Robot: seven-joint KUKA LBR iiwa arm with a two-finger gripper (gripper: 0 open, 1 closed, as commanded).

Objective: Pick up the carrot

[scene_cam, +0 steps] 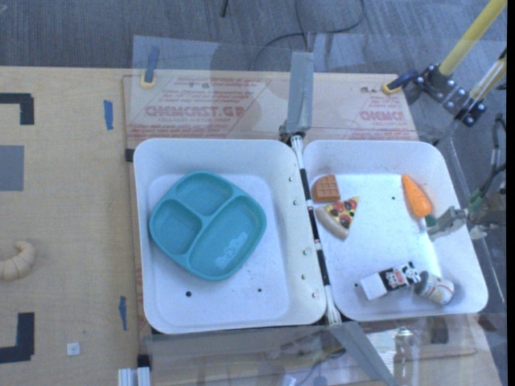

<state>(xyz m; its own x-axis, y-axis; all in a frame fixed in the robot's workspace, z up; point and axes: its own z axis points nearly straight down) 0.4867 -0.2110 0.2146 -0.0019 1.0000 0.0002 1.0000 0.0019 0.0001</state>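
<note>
Nearest you: milk carton (389,281), right bin (378,207) | carrot (416,195) lies near far-right wall | gripper (447,222) just beside carrot, finger state unreadable | teal plate (208,224), left bin (161,296)

carrot (416,196): small, orange, tapered, smooth like a toy. it is laid flat on the floor of the right bin (378,155), in the far-right part, close to the right wall. its long axis is angled slightly, with the narrow end pointed toward the far edge and the wider, rounded end nearer the camera. it is seen lying free, well apart from the other items in the bin.
</note>
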